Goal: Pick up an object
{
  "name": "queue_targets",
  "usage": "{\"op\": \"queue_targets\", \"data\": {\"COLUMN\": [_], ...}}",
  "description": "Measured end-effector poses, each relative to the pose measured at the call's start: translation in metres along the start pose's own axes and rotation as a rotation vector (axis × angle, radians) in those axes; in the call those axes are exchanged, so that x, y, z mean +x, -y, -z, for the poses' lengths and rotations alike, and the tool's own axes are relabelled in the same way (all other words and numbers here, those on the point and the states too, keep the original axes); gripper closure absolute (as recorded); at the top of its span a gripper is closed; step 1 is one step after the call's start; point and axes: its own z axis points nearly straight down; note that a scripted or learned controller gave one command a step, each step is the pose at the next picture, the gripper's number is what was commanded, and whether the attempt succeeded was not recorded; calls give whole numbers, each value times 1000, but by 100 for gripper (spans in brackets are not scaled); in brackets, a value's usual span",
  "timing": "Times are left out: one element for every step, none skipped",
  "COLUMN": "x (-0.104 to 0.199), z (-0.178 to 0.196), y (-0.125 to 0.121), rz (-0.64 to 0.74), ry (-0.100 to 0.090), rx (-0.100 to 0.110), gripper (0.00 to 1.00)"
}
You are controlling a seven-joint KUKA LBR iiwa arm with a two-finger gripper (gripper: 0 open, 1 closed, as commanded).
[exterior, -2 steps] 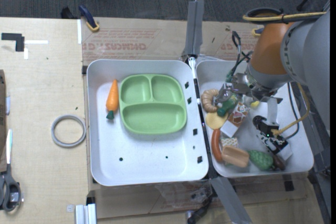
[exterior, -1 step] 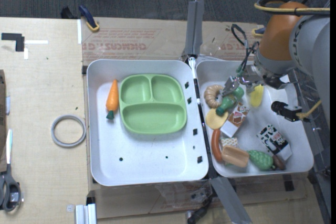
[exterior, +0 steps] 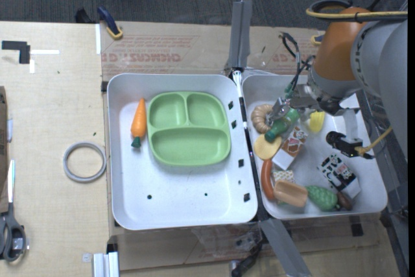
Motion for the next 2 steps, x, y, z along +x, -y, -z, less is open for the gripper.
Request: {"op": "queue_targets", "data": {"x": [-1,62], "z": [9,100], "y": [0,-33], "rz": [-4,-133], "ry": [0,2], "rx": [-1,-1], "gripper": [100,100]}}
